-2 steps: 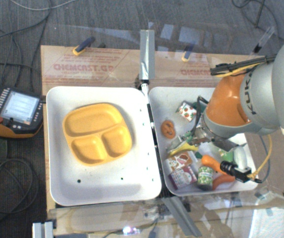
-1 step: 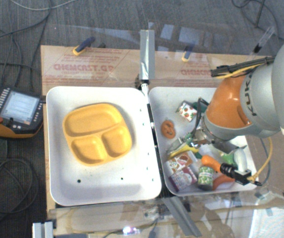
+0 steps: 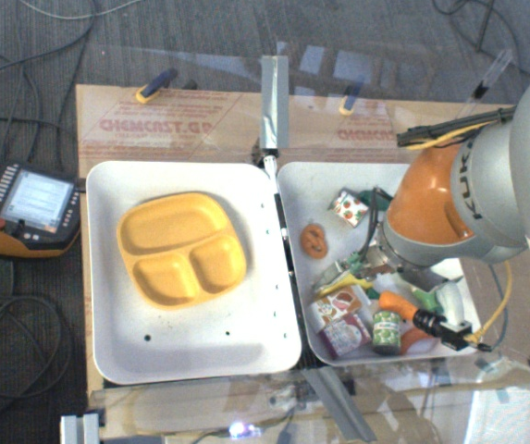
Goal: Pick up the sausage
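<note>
the arm point(image 3: 449, 202) hangs over the right bin point(image 3: 301, 248). i cannot tell how its grabber is set. the sausage point(image 3: 314, 240) lies near that bin's left wall, apart from the toy pile point(image 3: 366, 317). it looks small, light and smooth, so grab it across the middle.

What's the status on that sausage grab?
Tool low in right bin, grip unclear. Sausage lying free beside it. Clutter crowds the near end.
</note>
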You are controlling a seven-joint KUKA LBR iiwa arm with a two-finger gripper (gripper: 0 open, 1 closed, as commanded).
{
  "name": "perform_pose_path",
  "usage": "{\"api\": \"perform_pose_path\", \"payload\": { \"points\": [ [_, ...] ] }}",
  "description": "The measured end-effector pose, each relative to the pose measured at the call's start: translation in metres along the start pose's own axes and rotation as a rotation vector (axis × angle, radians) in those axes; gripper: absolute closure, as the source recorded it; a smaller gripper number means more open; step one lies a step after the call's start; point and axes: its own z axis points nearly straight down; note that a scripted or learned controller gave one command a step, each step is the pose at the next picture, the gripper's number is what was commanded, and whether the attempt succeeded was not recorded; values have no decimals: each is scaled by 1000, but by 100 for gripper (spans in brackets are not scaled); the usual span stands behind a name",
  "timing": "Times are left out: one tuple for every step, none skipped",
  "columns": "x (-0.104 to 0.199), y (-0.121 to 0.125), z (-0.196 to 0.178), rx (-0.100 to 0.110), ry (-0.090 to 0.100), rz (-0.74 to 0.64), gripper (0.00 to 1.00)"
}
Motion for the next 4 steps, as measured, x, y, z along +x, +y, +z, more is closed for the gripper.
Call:
{"api": "perform_pose_path", "payload": {
  "points": [
    [-27, 89, 4, 14, 1, 64, 0],
    [-46, 125, 8, 72, 15, 59, 0],
    [-62, 125, 7, 50, 10, 68, 0],
    [-45, 108, 4, 14, 0, 16, 0]
  ]
}}
